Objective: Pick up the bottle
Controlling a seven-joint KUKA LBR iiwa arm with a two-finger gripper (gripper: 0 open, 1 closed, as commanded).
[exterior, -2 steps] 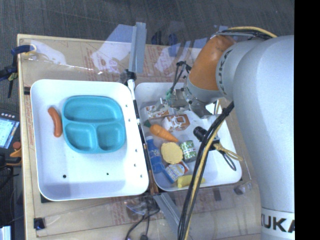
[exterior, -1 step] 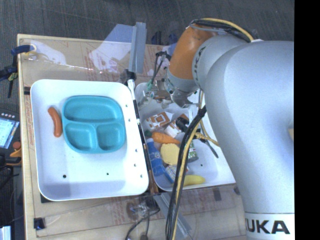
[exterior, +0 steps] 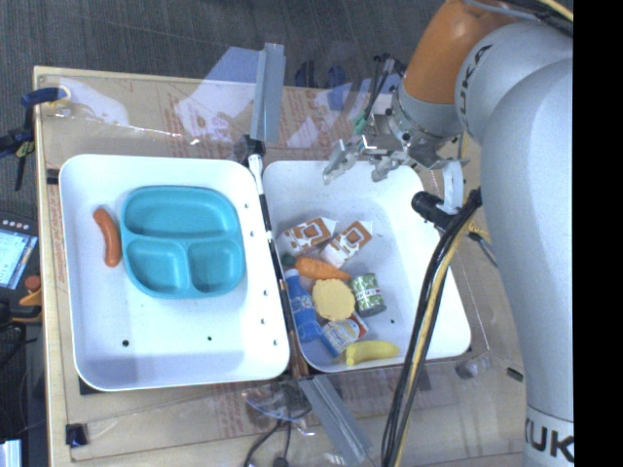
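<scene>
Overhead, the grey arm (exterior: 516,163) reached across the counter (exterior: 146,115) toward the right bin (exterior: 428,261), a shallow, glossy white tray. Its tool (exterior: 365,159) hung above that bin's far rim with fingers spread wide, holding nothing, probably poised to descend. The bottle (exterior: 304,309), slim blue and white plastic, lay flat along that bin's left wall, beside a carrot (exterior: 321,269).
</scene>
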